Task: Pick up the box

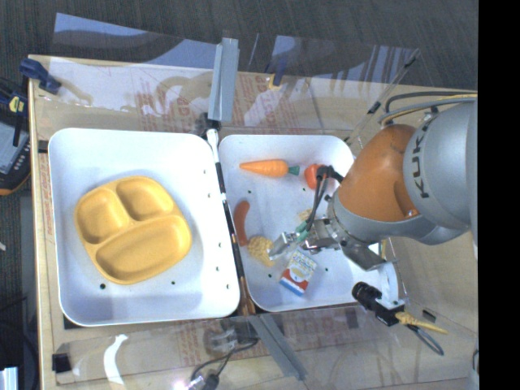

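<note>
You're looking at a robotics lab: a grey-and-orange arm (406, 189) reaches over a plywood desk (146, 96) bearing two white bins (65, 218), with loose cables (406, 96) behind the arm and toy food beside it.

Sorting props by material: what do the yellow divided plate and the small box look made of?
Yellow divided plate: likely moulded plastic, matte with a soft sheen, uniform colour and rounded compartments. Small box: apparently printed cardboard, with flat faces, sharp edges and red, white and blue graphics.
</note>
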`<state>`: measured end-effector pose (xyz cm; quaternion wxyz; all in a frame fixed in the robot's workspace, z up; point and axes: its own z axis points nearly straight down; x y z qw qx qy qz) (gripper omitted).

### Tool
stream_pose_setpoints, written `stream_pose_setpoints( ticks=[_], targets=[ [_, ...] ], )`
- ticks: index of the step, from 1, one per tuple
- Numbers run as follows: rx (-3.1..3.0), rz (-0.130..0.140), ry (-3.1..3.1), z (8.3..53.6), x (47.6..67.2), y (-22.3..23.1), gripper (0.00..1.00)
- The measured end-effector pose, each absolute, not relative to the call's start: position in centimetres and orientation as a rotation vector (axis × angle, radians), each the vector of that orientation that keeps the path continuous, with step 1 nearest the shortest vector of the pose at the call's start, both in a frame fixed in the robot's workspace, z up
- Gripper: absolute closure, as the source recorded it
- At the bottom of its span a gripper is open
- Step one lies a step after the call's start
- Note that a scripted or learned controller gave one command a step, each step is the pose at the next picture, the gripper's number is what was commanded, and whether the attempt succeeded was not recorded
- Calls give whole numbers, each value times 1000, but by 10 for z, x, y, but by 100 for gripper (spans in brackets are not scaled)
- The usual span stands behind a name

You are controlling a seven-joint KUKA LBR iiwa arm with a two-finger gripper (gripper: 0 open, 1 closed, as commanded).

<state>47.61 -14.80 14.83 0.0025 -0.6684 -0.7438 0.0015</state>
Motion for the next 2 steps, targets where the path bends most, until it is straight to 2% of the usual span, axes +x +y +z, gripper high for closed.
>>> stream_pose_setpoints(
  ticks=[1,2],
  targets=[
    [-2021,-8,-2416,98,480,-181,0],
    [-2011,-5,-2419,107,480,-181,100]
  ],
)
